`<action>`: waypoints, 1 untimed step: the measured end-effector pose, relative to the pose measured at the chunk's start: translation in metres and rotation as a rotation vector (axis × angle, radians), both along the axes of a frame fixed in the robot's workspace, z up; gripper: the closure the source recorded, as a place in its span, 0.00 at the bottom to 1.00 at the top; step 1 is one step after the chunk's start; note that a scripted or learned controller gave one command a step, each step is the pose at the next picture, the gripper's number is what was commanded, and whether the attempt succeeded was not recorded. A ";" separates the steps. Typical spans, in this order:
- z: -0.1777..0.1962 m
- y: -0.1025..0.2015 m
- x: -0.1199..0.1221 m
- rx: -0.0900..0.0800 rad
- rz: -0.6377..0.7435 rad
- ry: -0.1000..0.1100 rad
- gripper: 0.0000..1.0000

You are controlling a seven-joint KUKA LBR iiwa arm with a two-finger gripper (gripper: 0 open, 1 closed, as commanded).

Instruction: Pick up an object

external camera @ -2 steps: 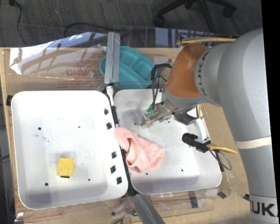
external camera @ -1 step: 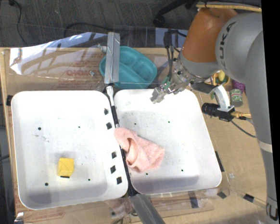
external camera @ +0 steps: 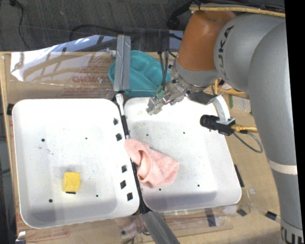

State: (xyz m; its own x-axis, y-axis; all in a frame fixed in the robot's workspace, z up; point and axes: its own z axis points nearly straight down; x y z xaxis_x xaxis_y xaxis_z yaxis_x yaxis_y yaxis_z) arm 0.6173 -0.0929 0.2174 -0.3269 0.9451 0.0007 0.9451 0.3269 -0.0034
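Note:
A crumpled pink cloth [external camera: 153, 166] lies in the right bin [external camera: 210, 190], against its left wall and draped a little over the divider. A small yellow block [external camera: 71, 182] sits in the left bin [external camera: 32, 128], near its front left. My gripper [external camera: 155, 106] hangs over the far left corner of the right bin, well behind the pink cloth and apart from it. Nothing shows in its grasp. The grey arm with its orange band [external camera: 201, 38] reaches in from the upper right.
A teal object [external camera: 138, 72] rests on the bench just behind the bins, next to the gripper. A black cylindrical fitting with a cable [external camera: 217, 123] juts over the right bin's right side. Clear plastic sheeting [external camera: 58, 60] covers the bench at the back left.

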 end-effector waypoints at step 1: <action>0.010 0.000 0.001 -0.001 0.005 0.001 1.00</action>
State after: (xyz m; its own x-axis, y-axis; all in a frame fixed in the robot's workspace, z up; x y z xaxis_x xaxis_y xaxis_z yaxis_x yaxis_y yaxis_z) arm 0.6179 -0.0926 0.2274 -0.3311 0.9436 0.0004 0.9436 0.3311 -0.0043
